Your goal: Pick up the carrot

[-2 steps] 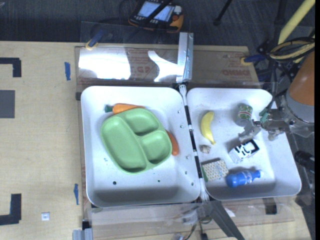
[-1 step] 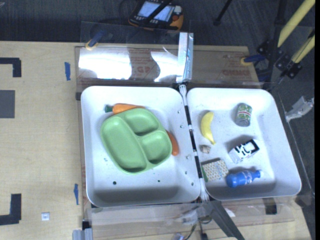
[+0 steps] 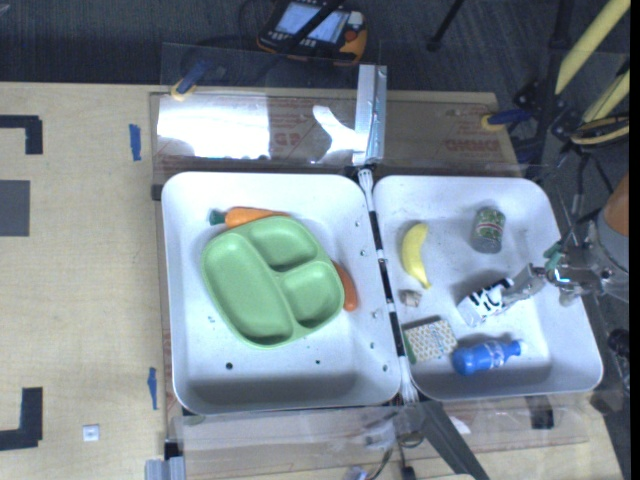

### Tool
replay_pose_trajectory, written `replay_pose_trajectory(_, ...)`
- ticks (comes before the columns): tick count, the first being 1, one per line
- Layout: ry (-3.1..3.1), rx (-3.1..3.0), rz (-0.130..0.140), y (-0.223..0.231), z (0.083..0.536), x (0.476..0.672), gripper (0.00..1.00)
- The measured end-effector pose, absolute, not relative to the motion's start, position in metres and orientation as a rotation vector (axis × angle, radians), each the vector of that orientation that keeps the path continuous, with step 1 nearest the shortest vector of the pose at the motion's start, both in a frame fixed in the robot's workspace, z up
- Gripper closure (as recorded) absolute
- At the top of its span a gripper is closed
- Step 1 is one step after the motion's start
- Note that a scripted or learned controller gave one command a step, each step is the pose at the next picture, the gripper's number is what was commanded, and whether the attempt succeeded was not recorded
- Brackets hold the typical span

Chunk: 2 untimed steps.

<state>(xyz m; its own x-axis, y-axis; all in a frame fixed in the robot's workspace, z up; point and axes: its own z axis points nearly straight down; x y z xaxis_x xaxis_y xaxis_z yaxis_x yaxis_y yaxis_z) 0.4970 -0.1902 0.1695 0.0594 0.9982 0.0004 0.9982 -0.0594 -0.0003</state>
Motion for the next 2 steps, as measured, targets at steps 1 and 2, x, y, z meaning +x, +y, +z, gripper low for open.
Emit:
replay_pose_trajectory(1, -2.152, -2.292, -0.002, -0.192, 0.179, 0.497, 1.0)
replay_pose_trajectory(2, -2.244, -2.201, -0.001, -0.134, 0.247, 0.502, 1.0)
